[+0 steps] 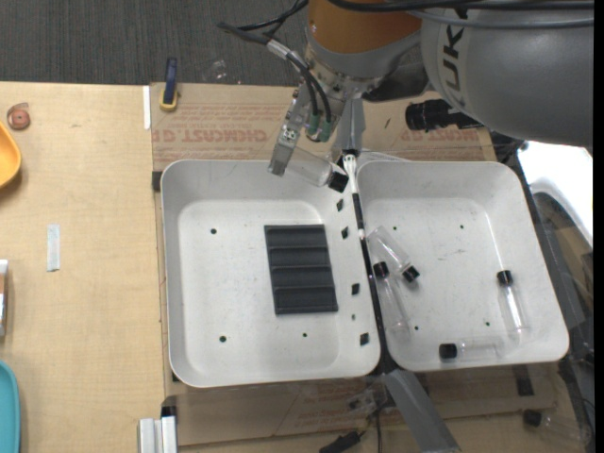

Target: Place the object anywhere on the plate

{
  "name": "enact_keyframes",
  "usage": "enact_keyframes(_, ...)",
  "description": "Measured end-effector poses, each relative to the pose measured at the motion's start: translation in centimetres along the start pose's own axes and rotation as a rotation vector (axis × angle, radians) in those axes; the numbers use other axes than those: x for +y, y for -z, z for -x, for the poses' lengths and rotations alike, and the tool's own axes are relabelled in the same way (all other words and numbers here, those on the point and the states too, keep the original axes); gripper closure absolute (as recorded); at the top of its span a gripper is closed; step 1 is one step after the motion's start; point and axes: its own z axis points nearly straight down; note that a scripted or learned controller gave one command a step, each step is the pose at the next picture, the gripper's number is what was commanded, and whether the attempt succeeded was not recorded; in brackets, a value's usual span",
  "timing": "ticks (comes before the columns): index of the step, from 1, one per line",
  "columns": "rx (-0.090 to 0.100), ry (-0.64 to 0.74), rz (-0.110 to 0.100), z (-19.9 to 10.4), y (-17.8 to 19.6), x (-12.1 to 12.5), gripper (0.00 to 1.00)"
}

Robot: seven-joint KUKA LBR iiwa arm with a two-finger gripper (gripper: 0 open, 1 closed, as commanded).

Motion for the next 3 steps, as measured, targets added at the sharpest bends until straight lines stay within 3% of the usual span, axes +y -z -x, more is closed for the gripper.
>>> enact_keyframes(1,0.002,0.212,0.000,-0.4,-4.8,5.4,1.00)
enact_keyframes(2,0.002,0.359,0.000,-3.2,-4.0,4.2,1.00)
enact_keyframes(3,0.002,0.635,0.001,-0.6,-8.5,5.2,1.00)
